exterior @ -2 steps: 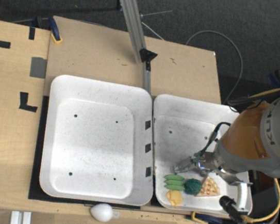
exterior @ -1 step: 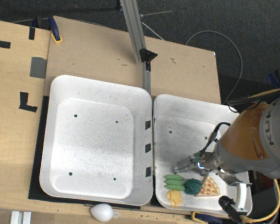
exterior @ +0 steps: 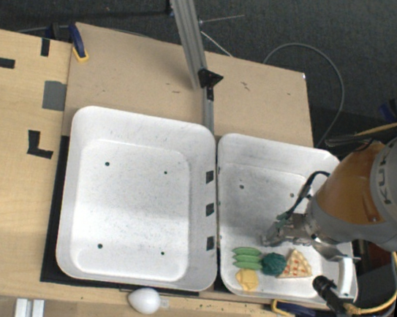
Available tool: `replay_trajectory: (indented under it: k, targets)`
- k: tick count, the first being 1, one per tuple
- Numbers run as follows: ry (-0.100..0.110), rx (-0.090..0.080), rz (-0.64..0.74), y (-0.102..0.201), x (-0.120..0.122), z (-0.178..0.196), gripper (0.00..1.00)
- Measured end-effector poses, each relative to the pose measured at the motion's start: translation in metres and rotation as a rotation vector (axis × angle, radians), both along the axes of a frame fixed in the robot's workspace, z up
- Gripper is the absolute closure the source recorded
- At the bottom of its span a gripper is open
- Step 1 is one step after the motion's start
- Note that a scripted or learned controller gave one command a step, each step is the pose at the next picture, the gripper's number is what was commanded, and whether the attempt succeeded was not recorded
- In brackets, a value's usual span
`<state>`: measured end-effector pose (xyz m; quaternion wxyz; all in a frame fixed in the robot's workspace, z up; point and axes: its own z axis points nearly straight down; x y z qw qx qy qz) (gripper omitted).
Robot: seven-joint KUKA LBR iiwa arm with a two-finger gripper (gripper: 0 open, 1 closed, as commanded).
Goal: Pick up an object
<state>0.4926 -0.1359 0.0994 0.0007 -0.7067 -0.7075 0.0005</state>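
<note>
Two white bins sit side by side on a wooden bench; the right bin (exterior: 256, 170) holds a green pod (exterior: 246, 256), dark green lump (exterior: 272, 263), yellow piece (exterior: 247, 278) and pizza slice (exterior: 298, 266); the gripper (exterior: 275, 236) hangs just above them; a white egg (exterior: 144, 300) lies outside the left bin (exterior: 144, 127).

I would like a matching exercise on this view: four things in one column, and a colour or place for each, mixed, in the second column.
Things:
1. pizza slice toy
2. pea pod toy
3. white egg-shaped object
4. gripper

Places or colours:
A. on the bench, in front of the left bin
B. green, in the right bin
C. above the right bin's floor, near the toys
D. orange and cream triangle, in the right bin

Pairs: 1-D, 2-B, 3-A, 4-C
</note>
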Motion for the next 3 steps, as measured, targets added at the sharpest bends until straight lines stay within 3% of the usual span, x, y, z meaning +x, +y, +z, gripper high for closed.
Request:
replay_trajectory:
  k: [2,3]
  targets:
    - [-0.006,-0.002,0.000,-0.004,0.002,0.120,1.00]
    - [-0.004,-0.001,0.000,-0.004,0.003,0.153,1.00]
